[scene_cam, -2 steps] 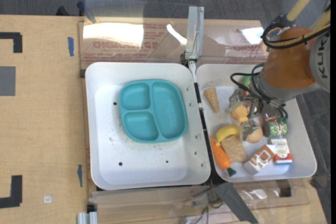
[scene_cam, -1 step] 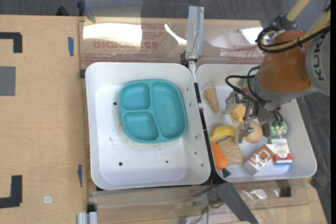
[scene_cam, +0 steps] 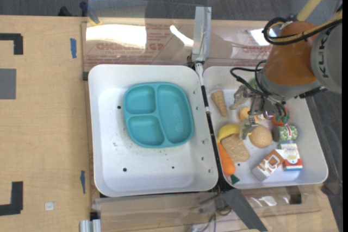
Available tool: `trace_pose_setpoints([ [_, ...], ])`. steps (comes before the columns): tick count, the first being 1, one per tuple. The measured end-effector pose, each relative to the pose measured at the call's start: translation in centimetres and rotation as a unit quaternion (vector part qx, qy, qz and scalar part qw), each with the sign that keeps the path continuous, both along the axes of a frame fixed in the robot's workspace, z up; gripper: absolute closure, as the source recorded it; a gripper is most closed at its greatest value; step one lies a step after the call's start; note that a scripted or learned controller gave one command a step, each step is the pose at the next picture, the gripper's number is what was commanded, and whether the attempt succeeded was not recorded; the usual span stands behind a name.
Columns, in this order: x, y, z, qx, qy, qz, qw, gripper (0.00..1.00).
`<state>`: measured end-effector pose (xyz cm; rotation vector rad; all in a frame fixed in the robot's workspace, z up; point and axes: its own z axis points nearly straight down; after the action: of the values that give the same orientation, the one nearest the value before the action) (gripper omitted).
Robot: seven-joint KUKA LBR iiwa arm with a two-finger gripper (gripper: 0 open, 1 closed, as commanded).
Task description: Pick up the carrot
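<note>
The carrot (scene_cam: 225,157) is orange with a green tip. It lies along the left wall of the right bin (scene_cam: 318,168), near the front, partly tucked under a slice of bread (scene_cam: 235,147). My gripper (scene_cam: 245,112) hangs over the middle of that bin, behind and to the right of the carrot and apart from it. It is open, with one metal finger (scene_cam: 239,97) towards the back and the other (scene_cam: 250,127) towards the front. A small orange-yellow item (scene_cam: 244,114) lies in the gap between them.
Around the gripper lie a waffle cone (scene_cam: 219,102), a banana (scene_cam: 229,130), a round bun (scene_cam: 261,136), a green can (scene_cam: 289,132) and two small cartons (scene_cam: 270,164). The left bin (scene_cam: 109,160) holds a teal divided plate (scene_cam: 159,114).
</note>
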<state>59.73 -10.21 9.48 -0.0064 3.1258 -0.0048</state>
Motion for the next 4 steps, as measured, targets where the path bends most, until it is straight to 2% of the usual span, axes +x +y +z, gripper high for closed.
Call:
trace_pose_setpoints([
  [1, -1.3, -1.6, 0.1, 0.0042, -0.004, -0.161, 0.987, 0.0],
  [2, -0.4, 0.4, 0.1, -0.0012, -0.005, 0.014, 0.9999, 0.0],
  [3, -0.2, -1.2, -0.6, 0.0002, 0.001, 0.056, 0.9984, 0.0],
  [4, -7.2, 0.3, -0.5, 0.0004, 0.001, 0.068, 0.9977, 0.0],
])
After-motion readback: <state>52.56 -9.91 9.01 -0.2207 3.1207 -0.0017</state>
